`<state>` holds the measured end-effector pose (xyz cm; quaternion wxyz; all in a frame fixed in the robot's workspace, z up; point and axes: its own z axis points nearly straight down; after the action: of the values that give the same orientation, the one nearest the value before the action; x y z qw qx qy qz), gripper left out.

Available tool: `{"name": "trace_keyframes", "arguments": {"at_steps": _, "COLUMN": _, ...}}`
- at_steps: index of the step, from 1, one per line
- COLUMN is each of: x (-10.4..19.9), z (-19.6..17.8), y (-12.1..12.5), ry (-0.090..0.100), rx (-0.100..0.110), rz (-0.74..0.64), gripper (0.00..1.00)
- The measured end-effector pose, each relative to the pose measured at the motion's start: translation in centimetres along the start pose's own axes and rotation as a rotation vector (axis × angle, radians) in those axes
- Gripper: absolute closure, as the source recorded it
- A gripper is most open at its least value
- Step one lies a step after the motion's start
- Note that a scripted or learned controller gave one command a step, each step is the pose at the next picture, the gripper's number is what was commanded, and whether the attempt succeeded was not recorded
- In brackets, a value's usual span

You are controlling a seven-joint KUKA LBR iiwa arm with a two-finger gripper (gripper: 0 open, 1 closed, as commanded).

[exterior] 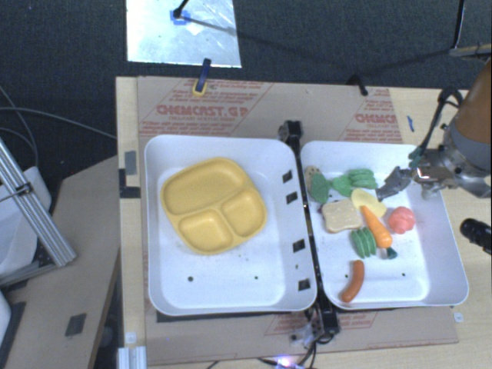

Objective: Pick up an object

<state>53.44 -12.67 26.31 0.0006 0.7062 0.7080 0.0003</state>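
Nearest the camera in the right bin (442,279), a toy sausage (352,280) lies alone with bare floor around it, the easiest target, though it sits close to the front rim and a push could roll it against the wall; just behind, the cluster is the risk: green pepper (364,241), carrot (377,226), bread slice (341,216), yellow piece (367,202) and pink-red fruit (400,220) touch or nearly touch, so a descent there likely wedges between neighbours, scatters them or lifts two at once; farther back, leafy greens (351,181) lie near the centre divider (305,214), little room on that side; gripper (393,184) hangs over the bin's back right part, just beside the yellow piece, nothing seen between its tips, spread of the tips cannot be told; left bin (165,283) holds a yellow compartment plate (213,204), wide bare margin around it; bins butt together, so sideways travel must clear the two raised rims
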Motion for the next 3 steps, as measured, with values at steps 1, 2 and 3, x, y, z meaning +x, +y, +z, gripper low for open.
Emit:
{"name": "trace_keyframes", "arguments": {"at_steps": 1, "x": 2.9, "z": 12.1, "y": -4.4, "ry": 0.004, "rx": 0.009, "rz": 0.001, "gripper": 0.00}}
{"name": "trace_keyframes", "arguments": {"at_steps": 2, "x": 4.3, "z": 17.6, "y": -4.9, "ry": 0.003, "rx": 0.005, "rz": 0.002, "gripper": 0.00}}
{"name": "trace_keyframes", "arguments": {"at_steps": 3, "x": 2.4, "z": 15.2, "y": -0.7, "ry": -0.002, "rx": -0.004, "rz": -0.001, "gripper": 0.00}}
